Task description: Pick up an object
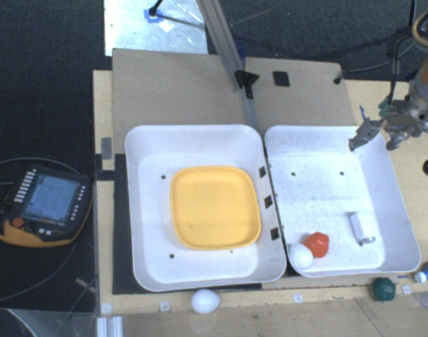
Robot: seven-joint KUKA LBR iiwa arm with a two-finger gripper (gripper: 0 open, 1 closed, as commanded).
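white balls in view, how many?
2. One white ball sits in the right bin, near-left corner, touching the red object. The other lies outside on the bench, below the left bin.

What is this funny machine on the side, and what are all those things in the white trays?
You are looking down from a camera fixed above a bench. The grey metal thing at the right edge is a robot arm, and its gripper is the part that grabs things. It hangs over the far right corner of the right tray and holds nothing. Its job is to pick something up. The left tray has a yellow plate in it. The right tray has a red ball, a white ball touching it, and a small grey metal piece. On the bench in front of the trays lie a white egg shape and a green ball. The box with a screen on the left is a controller.
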